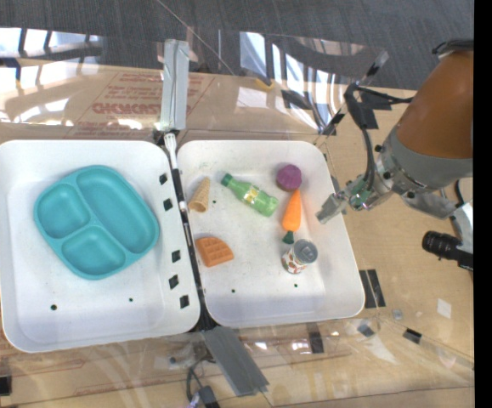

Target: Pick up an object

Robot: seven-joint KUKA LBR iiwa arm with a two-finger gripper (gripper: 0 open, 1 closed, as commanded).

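Observation:
The right bin [262, 300] holds several small objects. A green bottle [250, 194] lies near the middle, with a tan cone [199, 194] to its left. A purple ball [289, 176] sits at the back right, and an orange carrot [291, 211] lies just below it. A small round jar [299, 255] stands in front of the carrot, and an orange waffle-like wedge [213, 251] lies at the front left. My gripper [332, 206] hovers over the bin's right rim, just right of the carrot, with nothing seen in it.
The left bin [25, 313] holds a teal divided plate [97, 219]. A black-clipped divider [178, 228] runs between the bins. The grey and orange arm [437, 126] reaches in from the right over the wooden bench.

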